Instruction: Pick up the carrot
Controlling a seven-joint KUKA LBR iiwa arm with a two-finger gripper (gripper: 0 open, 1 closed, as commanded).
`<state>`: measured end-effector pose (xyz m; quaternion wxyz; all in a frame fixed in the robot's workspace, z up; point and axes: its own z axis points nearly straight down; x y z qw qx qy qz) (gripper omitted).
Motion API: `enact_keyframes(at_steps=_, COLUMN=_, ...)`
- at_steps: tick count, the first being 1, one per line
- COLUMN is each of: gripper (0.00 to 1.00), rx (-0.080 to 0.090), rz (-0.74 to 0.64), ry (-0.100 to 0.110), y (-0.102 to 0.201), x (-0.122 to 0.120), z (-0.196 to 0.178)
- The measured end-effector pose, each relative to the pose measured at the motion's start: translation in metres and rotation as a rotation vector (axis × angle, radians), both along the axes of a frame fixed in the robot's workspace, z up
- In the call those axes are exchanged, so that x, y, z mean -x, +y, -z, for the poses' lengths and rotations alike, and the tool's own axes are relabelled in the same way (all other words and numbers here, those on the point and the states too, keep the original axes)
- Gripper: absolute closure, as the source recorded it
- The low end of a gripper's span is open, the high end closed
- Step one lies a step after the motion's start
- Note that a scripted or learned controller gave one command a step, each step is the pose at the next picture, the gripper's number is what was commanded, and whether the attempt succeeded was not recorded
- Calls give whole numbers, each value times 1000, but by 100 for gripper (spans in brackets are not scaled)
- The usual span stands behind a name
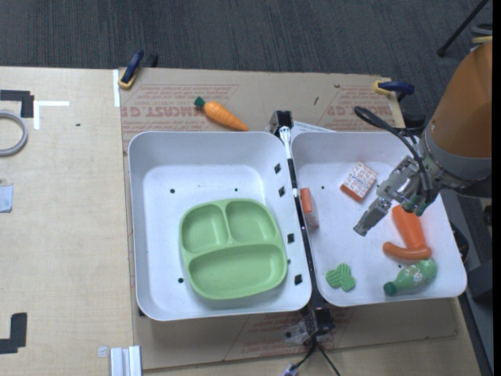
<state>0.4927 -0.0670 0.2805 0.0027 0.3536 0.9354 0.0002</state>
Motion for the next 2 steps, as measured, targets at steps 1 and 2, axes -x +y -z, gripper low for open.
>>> enact_keyframes(at_steps=1, gripper=0, rx=-1, rz=-72, ry=3, y=-4, x=-38, z=41)
enact_keyframes(at_steps=2, gripper=0, rx=-1, rz=-103, ry=3, y=3, x=-33, z=80)
